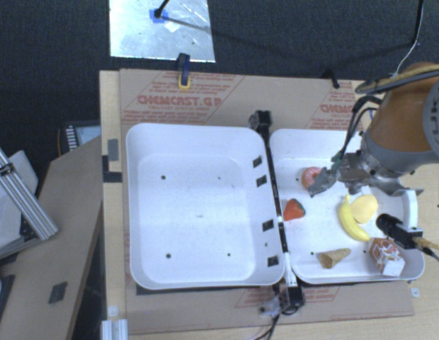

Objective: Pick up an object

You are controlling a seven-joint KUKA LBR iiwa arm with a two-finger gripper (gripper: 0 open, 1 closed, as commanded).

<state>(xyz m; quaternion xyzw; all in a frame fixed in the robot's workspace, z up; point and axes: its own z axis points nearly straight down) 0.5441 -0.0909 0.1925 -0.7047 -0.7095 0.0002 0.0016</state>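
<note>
Two shallow white bins sit side by side on a cardboard-covered tabletop (pixel 205 91), seen from above at a slant. The left bin (pixel 145 144) has only its bare white floor showing. The right bin (pixel 290 144) holds several small things. A pinkish-red round fruit (pixel 311 176) lies toward the far left of it, and a strawberry (pixel 294 209) sits nearer, close to the divider between the bins. A banana (pixel 350 221) curves in the middle, with a lemon (pixel 365 207) touching its right side. A tan cone-shaped piece (pixel 334 258) lies at the near edge, and a small red-and-white box (pixel 386 254) rests in the near right corner.

The grey arm reaches in from the right — its end effector (pixel 323 183) hovers just beside the round fruit, at its right edge. Whether the end effector is apart or together cannot be told. Nothing is visibly held.
</note>
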